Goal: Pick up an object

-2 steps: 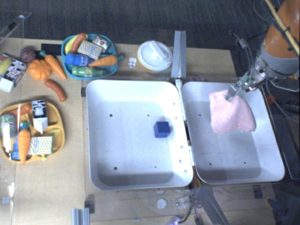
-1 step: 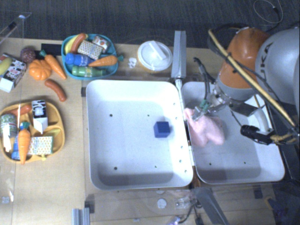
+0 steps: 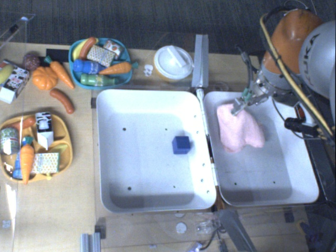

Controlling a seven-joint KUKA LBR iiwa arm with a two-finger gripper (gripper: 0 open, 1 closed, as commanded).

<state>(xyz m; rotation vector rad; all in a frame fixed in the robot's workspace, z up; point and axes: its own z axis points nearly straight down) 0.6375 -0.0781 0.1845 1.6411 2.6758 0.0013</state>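
Observation:
A pink soft cloth-like object (image 3: 240, 131) lies in the right bin (image 3: 294, 188), toward its upper left. My gripper (image 3: 243, 103) hangs from the grey and orange arm at the cloth's upper edge, touching it or just above it. A small blue cube (image 3: 181, 144) sits alone near the middle right of the left bin (image 3: 131, 188), well away from the gripper.
A metal divider (image 3: 199, 62) runs between the bins at the back. Behind the left bin stand a white lidded bowl (image 3: 173, 62) and a blue bowl of toy food (image 3: 100, 62). A yellow tray of toys (image 3: 34, 148) and loose toy vegetables (image 3: 52, 80) lie at left.

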